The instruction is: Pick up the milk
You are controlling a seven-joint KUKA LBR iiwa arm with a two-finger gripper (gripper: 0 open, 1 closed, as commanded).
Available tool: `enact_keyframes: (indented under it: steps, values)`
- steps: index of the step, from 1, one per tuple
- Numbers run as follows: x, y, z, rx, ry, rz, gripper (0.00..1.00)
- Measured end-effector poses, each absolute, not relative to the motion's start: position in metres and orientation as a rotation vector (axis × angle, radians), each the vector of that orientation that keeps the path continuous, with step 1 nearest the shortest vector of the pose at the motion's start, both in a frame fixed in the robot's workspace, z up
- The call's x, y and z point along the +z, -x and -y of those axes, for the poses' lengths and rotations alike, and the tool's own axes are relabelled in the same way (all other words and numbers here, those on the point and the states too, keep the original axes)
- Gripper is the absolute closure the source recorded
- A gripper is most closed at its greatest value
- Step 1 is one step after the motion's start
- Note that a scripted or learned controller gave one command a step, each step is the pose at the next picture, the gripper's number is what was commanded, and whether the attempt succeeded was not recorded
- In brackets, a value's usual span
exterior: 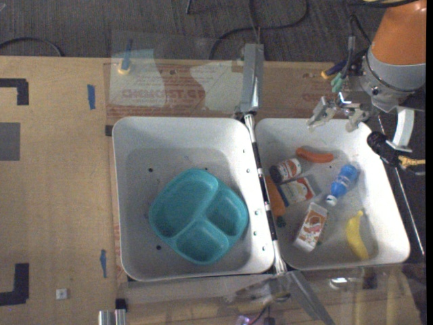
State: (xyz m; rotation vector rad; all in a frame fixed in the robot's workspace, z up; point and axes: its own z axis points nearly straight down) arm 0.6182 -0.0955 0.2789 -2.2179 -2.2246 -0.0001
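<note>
Bench is tan wood w/ black corner marks and bits of blue tape; two shallow white bins sit side by side on it. Arm, grey w/ orange band, comes in at top right, hanging over the far edge of the right bin.

Left bin holds one thing: a teal divided plate w/ three compartments, lying flat, right of the bin's centre.

Right bin holds the smaller stuff. Milk, a small carton w/ red-and-white print, lies tilted near the bin's middle, toward the near side, well apart from the jaws. Yellow banana is just right of it. Blue bottle w/ white cap lies slanted above the milk. Small box sits left of the bottle, a can w/ red label just above that. Orange sausage-like piece lies near the far wall. Orange carrot-like stick runs along the left wall.

Jaws stand apart, nothing between them, over the right bin's far rim.
</note>
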Motion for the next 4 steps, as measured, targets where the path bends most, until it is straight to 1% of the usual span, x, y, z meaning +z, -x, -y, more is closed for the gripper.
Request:
enact_keyframes:
  steps: [1,2,3,4]
  values:
    - [0.122,-0.59,0.111,-0.001,2.132,2.307,0.0]
    - [0.098,-0.521,0.106,-0.034,2.035,2.429,0.0]
    - [0.109,-0.521,0.115,-0.026,2.053,2.43,1.0]
    - [0.237,-0.592,0.055,-0.002,1.914,2.495,1.0]
